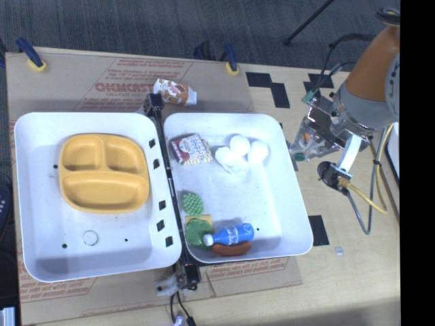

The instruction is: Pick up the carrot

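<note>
My gripper (304, 146) hangs just past the right rim of the right bin (289, 182), over the cardboard bench top. It points left toward the bin. A small orange and green thing, the carrot (301, 141), shows between its fingers, and the gripper is shut on it. The grey wrist with its orange band (370, 66) reaches in from the upper right.
The right bin holds a red snack packet (189, 149), white round pieces (239, 153), a green disc (192, 202), a blue bottle (233, 235) and a brown sausage (231, 249). A yellow divided tray (104, 172) lies in the left bin. Cables (360, 195) trail under the wrist.
</note>
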Controlling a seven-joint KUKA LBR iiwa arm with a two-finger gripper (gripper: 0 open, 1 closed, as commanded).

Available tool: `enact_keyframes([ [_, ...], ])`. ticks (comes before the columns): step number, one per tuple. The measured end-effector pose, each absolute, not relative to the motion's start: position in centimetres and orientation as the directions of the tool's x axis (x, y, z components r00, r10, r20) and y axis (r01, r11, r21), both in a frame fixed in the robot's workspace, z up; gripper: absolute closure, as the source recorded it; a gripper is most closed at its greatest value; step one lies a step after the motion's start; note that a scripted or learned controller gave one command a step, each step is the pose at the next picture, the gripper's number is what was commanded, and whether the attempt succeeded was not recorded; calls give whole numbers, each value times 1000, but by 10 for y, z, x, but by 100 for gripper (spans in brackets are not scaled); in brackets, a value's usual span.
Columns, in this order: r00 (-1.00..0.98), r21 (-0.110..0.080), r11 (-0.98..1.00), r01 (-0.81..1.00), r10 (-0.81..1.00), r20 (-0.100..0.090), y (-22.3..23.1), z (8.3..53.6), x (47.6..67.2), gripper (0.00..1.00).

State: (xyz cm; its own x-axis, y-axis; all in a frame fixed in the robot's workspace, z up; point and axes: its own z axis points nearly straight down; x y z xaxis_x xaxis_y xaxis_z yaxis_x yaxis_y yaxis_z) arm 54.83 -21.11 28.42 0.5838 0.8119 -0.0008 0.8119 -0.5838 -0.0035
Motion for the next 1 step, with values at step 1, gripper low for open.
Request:
enact_keyframes([
  [1, 747, -4, -747, 665, 665, -2, -191, 245, 651, 100],
])
